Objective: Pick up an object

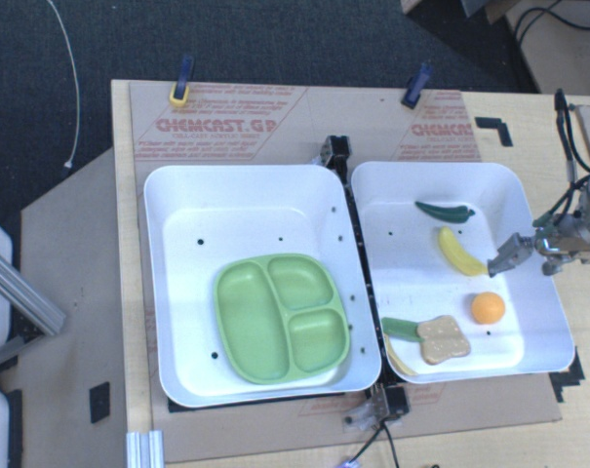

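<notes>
Hovering gripper: sitting at three o'clock by the right bin's rim, finger state unclear.
Banana: lying just beside it.

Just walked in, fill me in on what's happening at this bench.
A robot arm reaches in from the right, its gripper low over the right bin, just beside the banana. Nothing is visibly held. That bin also holds a green pepper, an orange, a slice of toast and another green piece. The left bin holds a green divided plate.
</notes>
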